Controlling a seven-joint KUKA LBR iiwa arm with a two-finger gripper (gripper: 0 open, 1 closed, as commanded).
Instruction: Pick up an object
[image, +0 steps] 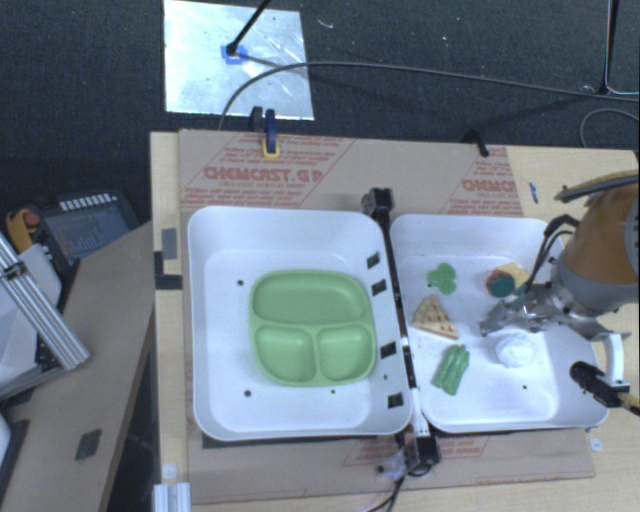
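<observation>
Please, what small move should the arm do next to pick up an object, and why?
Probably lower the hand a little onto the white object in the right bin. The hand hangs just above this object, nearer than the waffle piece or green pickle, and nothing shows between its fingers.

Evenly, brightly lit from above. Strong glare on the crinkled silver foil sheet (238, 58) at top; near-overexposed on the two shallow white plastic bins (215, 240). Soft, faint shadows only. Slightly soft focus throughout, mild blur toward the right edge.
</observation>
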